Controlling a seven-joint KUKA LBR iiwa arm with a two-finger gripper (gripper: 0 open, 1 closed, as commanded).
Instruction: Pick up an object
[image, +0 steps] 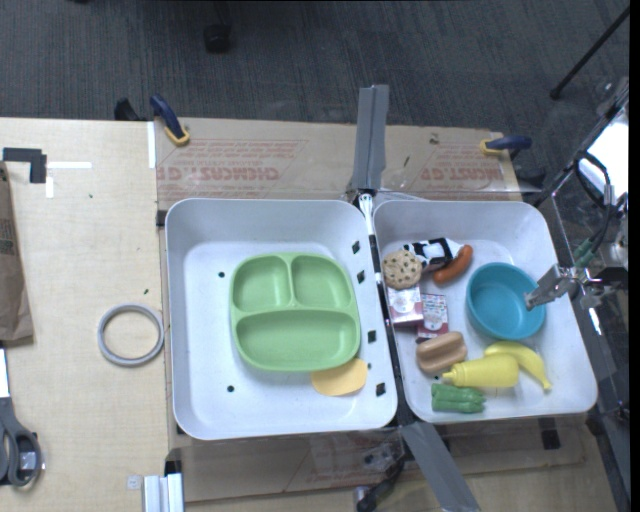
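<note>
1. Right, starting at the far left of the surface (80, 230): a brown paper bag (12, 270) lies along the edge, and a grey tape ring (131, 334) sits flat on the wood, well apart from the bins.
2. Moving along, the left bin (190, 400) carries a green divided plate (295, 312), three compartments, lying flat near its middle.
3. Just beside the plate's lower right corner there's a flat yellow chip-like piece (340, 379), touching or tucked under the plate's edge; I can't tell which.
4. Across the divider now, into the right bin (565, 385), and it's crowded. A cookie (401, 267) sits at the upper left, with a red sausage (453, 265) just beside it and a small black-and-white item (432, 249) between and behind them.
5. Below the cookie, a small pink-and-white box (419, 310), then a hot dog in a bun (441, 351).
6. Lower still: a yellow squeeze bottle (484, 374) lying on its side, a banana (522, 358) curving just beside it, and a green vegetable piece (457, 399) near the front wall.
7. A blue bowl (500, 300) stands upright at the right.
8. And the hand (543, 292) reaches in from the right, at the bowl's right rim; whether its fingers are apart or together, I can't tell.
</note>
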